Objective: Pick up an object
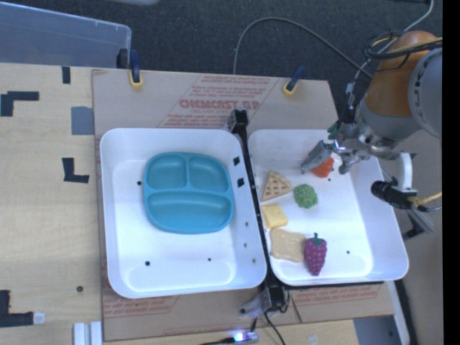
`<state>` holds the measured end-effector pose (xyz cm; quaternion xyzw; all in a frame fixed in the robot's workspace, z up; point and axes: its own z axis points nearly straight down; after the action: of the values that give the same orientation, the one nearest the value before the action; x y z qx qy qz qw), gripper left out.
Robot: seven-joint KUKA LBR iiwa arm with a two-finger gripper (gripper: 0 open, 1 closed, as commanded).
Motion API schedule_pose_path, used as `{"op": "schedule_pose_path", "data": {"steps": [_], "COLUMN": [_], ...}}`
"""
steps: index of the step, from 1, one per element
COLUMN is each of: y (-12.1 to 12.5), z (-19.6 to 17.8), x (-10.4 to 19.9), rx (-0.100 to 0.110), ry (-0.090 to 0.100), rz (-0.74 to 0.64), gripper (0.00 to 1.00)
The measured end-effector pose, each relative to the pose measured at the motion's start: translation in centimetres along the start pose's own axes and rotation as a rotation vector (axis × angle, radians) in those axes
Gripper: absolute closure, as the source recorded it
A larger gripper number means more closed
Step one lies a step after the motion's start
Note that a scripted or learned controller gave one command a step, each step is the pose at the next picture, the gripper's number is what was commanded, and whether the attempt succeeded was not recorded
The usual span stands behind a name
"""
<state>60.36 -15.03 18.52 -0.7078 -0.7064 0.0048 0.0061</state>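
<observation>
An orange-red object sits in the right bin, in its far portion, directly at the gripper. The two grey fingers stand spread on either side of the orange-red object; whether they press on it cannot be told, nor whether the object is lifted off the bin floor. The gripper is therefore shown released or at most loosely bracketing the object.

Near and left of that object lies a waffle-patterned triangular piece. Just right of the piece is a green broccoli-like item. Nearer still are a small yellow block, a pale bread-like slab, and a purple grape cluster, which touches the slab on its right side.

The arm enters from the right, with its orange band above the grey wrist.

The left bin holds a blue divided plate with three compartments. Both bins rest on a cardboard sheet upon the wooden bench.
</observation>
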Motion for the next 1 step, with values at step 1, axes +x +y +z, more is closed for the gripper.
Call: {"op": "schedule_pose_path", "data": {"steps": [1], "y": [0.32], "z": [-0.81], "x": [0.03], "rx": [-0.014], "ry": [-0.002], "rz": [-0.003], "gripper": [0.0]}}
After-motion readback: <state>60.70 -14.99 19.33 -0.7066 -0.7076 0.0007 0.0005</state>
